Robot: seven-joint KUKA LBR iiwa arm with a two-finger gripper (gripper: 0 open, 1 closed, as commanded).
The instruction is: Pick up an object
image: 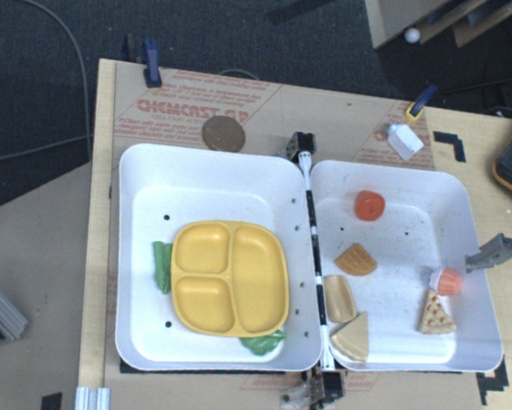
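Camera view, bench: brown board (275, 119) with red printed lettering, two glossy white plastic bins side by side on it, clipped together along the middle.
Left bin (148, 187): a smooth yellow tray (229, 276) with three rounded compartments lies in the middle; a flat green leaf-shaped piece (162, 265) lies against its left edge, and a second green piece (263, 343) is partly hidden under its lower right corner.
Right bin (422, 195): a round red-orange tomato-like toy (370, 205) near the top; a tan wedge (356, 260) below it; a pale bread-like slab (339, 299) and a beige half-round piece (352, 336) close together by the left wall; a triangular pizza-slice toy (436, 314) with red spots near the right wall; a small orange and white object (449, 282) just above it.
Gripper (489, 254): grey, at the right bin's right rim, just beside the orange and white object; cut off at the frame edge, blurred, and I cannot tell how it is set or whether it grips anything.
Other: brown disc (224, 134) above the left bin; white block (405, 141) above the right bin.
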